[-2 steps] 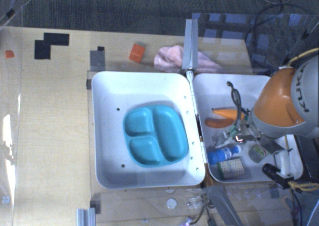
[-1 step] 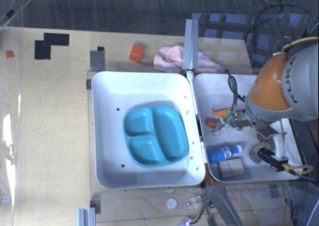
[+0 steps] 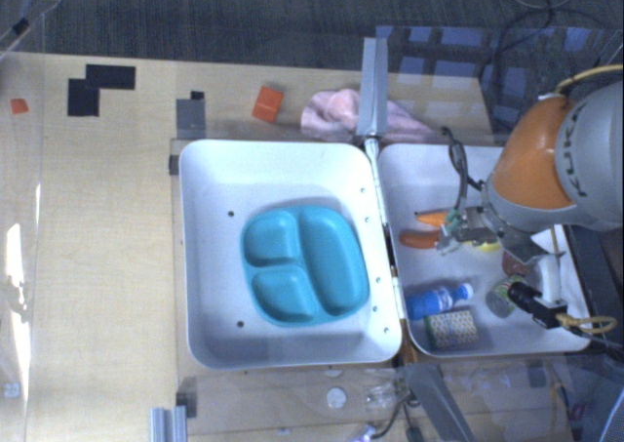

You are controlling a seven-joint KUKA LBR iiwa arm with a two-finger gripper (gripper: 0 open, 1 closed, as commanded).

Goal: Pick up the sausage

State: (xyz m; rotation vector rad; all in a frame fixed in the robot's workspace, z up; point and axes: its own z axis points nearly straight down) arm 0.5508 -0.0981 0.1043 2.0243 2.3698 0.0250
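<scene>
The shallow white left bin has bare floor along its left side and far edge; a turquoise three-compartment plastic plate takes up its middle. The shallow white right bin is crowded: a reddish-orange sausage lies near the dividing wall, a small blue-and-white bottle and a grey mesh-topped block sit close together at the near edge. The grey arm with its orange band hangs over the bin's right half, with black cables trailing. Open floor remains at that bin's far left corner. On the bench beyond, a pink crumpled cloth lies against an upright grey post
</scene>
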